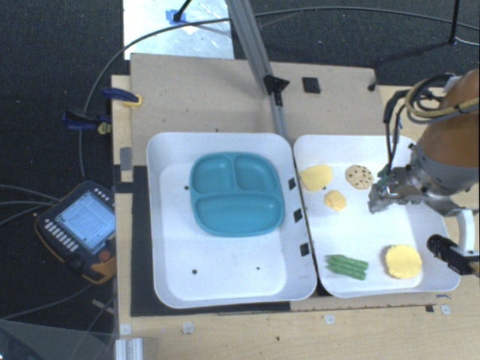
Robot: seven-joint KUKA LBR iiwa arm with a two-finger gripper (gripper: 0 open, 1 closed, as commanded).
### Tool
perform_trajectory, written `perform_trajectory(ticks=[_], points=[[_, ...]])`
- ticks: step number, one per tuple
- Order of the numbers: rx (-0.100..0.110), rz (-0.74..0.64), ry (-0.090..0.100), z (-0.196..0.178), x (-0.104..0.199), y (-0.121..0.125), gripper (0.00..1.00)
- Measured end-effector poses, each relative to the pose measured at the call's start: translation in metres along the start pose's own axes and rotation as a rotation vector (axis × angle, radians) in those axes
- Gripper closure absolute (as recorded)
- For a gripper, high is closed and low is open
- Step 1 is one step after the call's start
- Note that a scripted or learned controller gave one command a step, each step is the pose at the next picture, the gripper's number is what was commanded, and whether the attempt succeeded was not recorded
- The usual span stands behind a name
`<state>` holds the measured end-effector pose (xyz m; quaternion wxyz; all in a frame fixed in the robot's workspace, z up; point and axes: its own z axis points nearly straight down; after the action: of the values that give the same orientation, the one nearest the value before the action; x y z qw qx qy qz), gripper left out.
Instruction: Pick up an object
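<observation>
We are seeing five small food pieces lying in the right bin [371, 235], any of which could be picked. The gripper [384, 195] is hovering over the bin's middle right, and we cannot make out whether it is parted or closed; nothing is showing in its grasp. From the gripper, a chocolate-chip cookie [359, 175] is lying near at about ten o'clock. A small yellow piece [335, 199] is sitting at nine o'clock, and a larger yellow piece [316, 176] is lying beyond it toward ten o'clock, close to the bin's left wall. A round yellow piece [403, 261] is resting at about five o'clock, and a bundle of green beans [346, 266] is lying at seven o'clock, near the bin's front edge. All five are sitting apart from one another.

The grey arm [450, 137] is reaching in from three o'clock, with cables looping above it.

In the left bin [225, 272] we are seeing a blue divided plate [237, 193] sitting toward twelve o'clock. A handheld control pendant [79, 227] is lying on the floor at the bench's nine o'clock side.
</observation>
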<state>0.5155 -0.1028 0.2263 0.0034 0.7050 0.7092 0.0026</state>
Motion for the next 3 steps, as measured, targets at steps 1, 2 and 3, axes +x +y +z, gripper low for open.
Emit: perform_trajectory(ticks=[1,2,3], points=[[0.004,0.000,0.001,-0.023,0.000,0.002,1.00],[0.005,-0.004,0.003,-0.028,0.050,0.026,1.00],[0.005,-0.004,0.002,-0.024,0.086,0.049,1.00]])
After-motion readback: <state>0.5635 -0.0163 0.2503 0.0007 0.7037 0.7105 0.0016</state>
